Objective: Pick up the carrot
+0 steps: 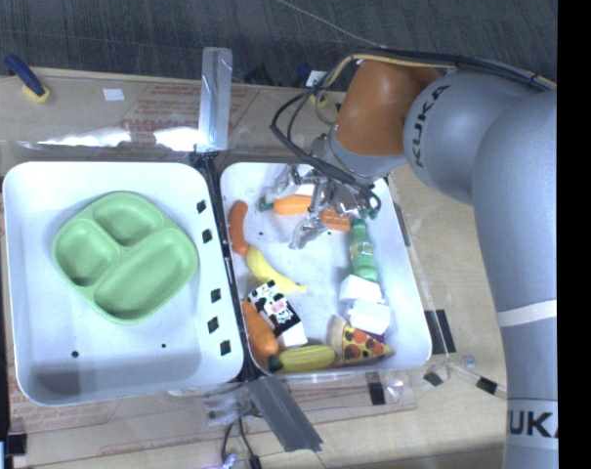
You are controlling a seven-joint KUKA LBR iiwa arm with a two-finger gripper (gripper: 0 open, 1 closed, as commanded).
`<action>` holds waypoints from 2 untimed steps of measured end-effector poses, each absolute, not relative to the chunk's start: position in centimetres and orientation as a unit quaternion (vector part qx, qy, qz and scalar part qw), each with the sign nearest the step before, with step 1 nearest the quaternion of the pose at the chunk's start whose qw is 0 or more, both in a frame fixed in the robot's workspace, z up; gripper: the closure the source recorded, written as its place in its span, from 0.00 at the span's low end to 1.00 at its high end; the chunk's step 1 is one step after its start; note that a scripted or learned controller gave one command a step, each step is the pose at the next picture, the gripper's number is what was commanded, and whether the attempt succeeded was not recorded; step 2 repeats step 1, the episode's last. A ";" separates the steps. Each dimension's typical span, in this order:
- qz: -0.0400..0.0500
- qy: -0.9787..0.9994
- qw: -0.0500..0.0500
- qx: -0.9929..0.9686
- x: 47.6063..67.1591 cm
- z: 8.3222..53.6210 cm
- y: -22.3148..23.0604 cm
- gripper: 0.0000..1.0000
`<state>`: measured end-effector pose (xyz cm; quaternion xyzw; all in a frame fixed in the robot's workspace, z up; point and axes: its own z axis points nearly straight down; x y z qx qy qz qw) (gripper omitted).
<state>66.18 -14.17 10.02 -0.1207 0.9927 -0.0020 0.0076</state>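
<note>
The carrot [293, 204], orange with a small green tip on its left, lies at the far end of the right bin [408, 262]. My gripper [315, 217] hangs directly over it from the grey arm with the orange band [378, 106], and its metal parts cover the carrot's right portion. A further patch of orange [337, 224] shows just right of the gripper; whether it belongs to the carrot is unclear.
The right bin also holds a red sausage [238, 225], a banana [272, 270], a green bottle [361, 252], a cow-print carton [275, 311], white blocks [365, 306], a pizza slice [359, 344], a pickle [305, 358] and another orange piece [259, 330]. A green divided plate [124, 254] sits in the left bin.
</note>
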 end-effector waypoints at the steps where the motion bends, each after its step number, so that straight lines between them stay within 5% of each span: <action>1: -0.002 0.992 0.011 -0.124 66.4 11.3 -13.9 1.00; 2: -0.002 0.992 0.011 -0.124 66.4 11.3 -13.9 1.00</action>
